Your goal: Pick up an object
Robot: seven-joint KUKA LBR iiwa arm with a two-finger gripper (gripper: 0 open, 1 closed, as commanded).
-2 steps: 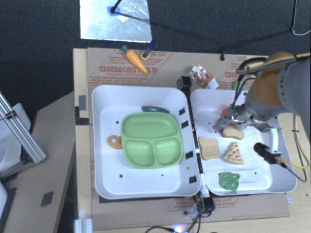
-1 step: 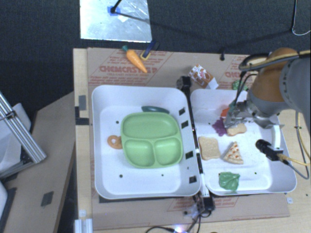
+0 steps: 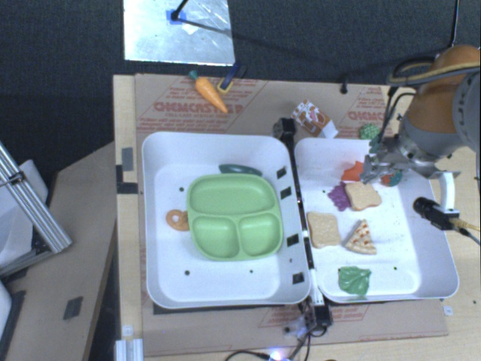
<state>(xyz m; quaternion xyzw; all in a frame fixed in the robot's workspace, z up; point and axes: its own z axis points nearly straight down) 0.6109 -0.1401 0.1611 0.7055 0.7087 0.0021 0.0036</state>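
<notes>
- A green leaf (image 3: 354,280) lies close to the front edge of the right bin (image 3: 432,277).
- Just behind it are a pizza slice (image 3: 361,238) and a flat piece of bread (image 3: 324,229), side by side.
- In the left bin (image 3: 161,216) sits a green tray (image 3: 233,215) with three parts. A small orange ring (image 3: 177,220) lies just left of it.
- Further back in the right bin, a piece of toast (image 3: 363,196) touches a purple thing (image 3: 340,197).
- My claw (image 3: 373,168) hangs over the back of the right bin, right by an orange-red thing (image 3: 353,172). I cannot tell if my claw is wide or narrow.
- Far back on the table (image 3: 158,104) lie a carrot (image 3: 210,93) and a small packet (image 3: 311,117).
</notes>
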